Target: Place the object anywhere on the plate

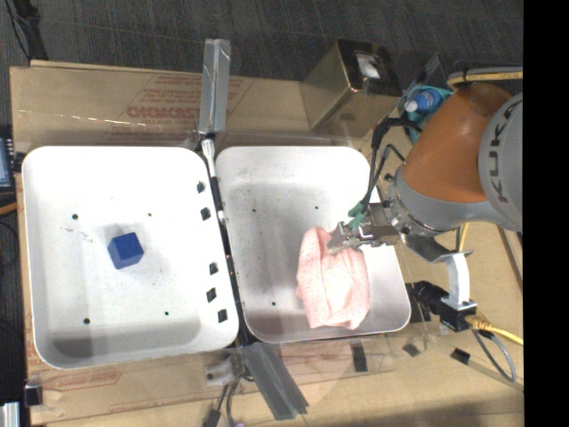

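Note:
A small blue cube [126,249] lies in the left white bin [53,185], a little left of its middle. In the right white bin [267,203], a pink, crumpled-looking item [331,283] rests against the front right corner. My gripper [341,237] hangs low over that bin and meets the pink item's upper edge. The grey arm with its orange band [453,154] reaches in from the right. I see no separate plate shape apart from the pink item, and I cannot tell whether it is a plate or a cloth.
A brown box [342,83] stands behind the right bin. A metal post [213,87] rises at the divide between the bins. Cables and a connector [449,302] lie on the bench to the right of the right bin.

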